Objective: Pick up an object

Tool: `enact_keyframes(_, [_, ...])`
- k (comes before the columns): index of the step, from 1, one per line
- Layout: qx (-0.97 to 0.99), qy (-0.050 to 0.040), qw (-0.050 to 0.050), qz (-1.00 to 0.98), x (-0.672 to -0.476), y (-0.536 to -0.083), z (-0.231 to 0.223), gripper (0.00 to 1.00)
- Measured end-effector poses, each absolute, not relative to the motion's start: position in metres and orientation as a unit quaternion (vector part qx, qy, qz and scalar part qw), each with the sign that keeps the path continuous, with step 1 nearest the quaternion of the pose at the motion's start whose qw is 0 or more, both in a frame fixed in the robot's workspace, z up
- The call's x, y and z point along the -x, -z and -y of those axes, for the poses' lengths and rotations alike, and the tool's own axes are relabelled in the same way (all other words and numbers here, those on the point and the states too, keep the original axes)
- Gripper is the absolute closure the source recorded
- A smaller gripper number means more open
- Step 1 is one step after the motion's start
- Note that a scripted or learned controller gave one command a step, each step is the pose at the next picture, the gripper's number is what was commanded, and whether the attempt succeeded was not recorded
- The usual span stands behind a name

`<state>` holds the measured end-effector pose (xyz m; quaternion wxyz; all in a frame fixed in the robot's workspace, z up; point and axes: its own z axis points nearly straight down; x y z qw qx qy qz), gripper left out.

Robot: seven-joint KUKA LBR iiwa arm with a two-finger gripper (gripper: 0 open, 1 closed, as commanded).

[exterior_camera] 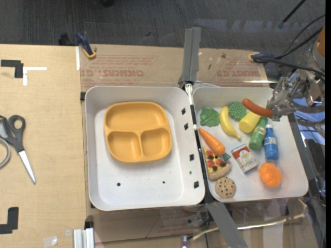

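Toy food is lying scattered in the right bin (300,187), and nearest the camera a cookie (225,188) is sitting close to the front rim with a pizza slice (215,162) just behind it and an orange fruit (270,174) off to the right. Further back, a small juice carton (244,157) is lying beside a carrot (212,140), a blue bottle (270,144) and a green bottle (258,136) are lying side by side, and a banana (228,123), a yellow piece (249,121) and two green vegetables (209,117) are crowding the far half (little bare floor between them). A red sausage (256,107) is resting at the back, just by the gripper (279,107), which is hanging over the far right corner; whether its fingers are parted I cannot tell. The left bin (98,190) is holding a yellow divided plate (138,131), with bare white floor in front of it. Scissors (18,143) are lying on the wooden bench (41,190) at the left, and cardboard (129,68) is running behind both bins.
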<state>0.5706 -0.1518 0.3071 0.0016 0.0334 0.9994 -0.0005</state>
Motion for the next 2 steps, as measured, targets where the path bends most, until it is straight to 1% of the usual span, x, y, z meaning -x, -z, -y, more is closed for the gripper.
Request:
enact_keyframes(1, [-0.051,-0.0003,0.0,-0.999,-0.514,-0.225,0.12,1.0])
enact_keyframes(2, [-0.076,-0.0004,-0.001,-0.997,-0.478,-0.129,0.098,1.0])
